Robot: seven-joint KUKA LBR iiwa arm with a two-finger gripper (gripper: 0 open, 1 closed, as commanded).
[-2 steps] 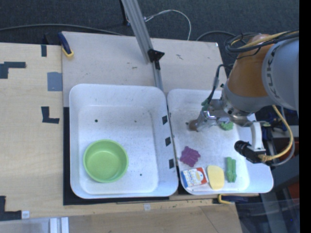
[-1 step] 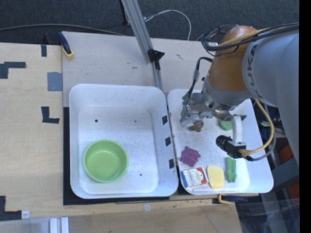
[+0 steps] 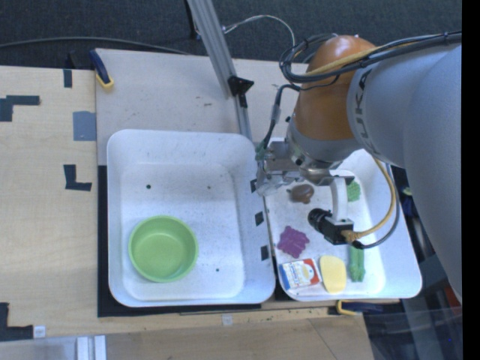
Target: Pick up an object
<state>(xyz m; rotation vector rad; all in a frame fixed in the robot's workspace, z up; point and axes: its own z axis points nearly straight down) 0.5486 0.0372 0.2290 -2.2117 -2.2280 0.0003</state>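
Robot arm's tool (image 3: pixel 300 180), grip state can't be told, hangs low in right bin w/ small brown object (image 3: pixel 302 193) just beneath it: approach step, next it needs to close on it & lift.

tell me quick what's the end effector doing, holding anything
end effector: cannot be told; it sits over the right bin near a small brown object.

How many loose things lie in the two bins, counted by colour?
Green: 3, bowl, stick, piece
Purple: 1, toy
Yellow: 1, block
Brown: 1, lump
Red-white: 1, packet
Total: 7
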